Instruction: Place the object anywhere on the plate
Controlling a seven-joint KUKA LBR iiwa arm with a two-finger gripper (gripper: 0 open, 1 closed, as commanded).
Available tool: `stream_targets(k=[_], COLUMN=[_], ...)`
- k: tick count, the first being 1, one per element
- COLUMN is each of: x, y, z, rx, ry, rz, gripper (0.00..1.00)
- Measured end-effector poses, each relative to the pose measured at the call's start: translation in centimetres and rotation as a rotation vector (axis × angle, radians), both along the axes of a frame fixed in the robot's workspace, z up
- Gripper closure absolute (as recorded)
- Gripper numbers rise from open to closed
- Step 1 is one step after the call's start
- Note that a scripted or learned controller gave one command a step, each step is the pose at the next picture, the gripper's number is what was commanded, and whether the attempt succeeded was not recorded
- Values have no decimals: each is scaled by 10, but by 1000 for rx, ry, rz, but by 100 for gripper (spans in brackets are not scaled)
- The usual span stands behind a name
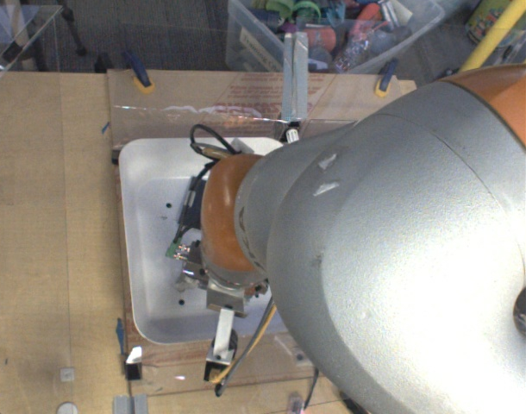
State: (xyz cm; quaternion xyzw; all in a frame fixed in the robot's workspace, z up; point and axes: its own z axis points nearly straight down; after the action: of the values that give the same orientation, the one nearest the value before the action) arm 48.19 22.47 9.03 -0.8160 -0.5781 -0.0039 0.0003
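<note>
Arm low over the left white bin, its bulk covering the bin's middle and right.
The gripper sits under the orange-banded wrist near the bin's front wall; whether its grip is released or clenched cannot be told, nor where the object and plate lie beneath the arm. Bare white floor runs between the wrist and the left rim. A clear tub of coloured toys stands behind the bench.
</note>
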Motion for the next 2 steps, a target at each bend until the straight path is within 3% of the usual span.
stream_targets(k=[1, 2], x=[112, 71], y=[6, -54], z=[-4, 95], rx=[-2, -5], ry=[26, 12], rz=[-292, -231], gripper=[0, 0])
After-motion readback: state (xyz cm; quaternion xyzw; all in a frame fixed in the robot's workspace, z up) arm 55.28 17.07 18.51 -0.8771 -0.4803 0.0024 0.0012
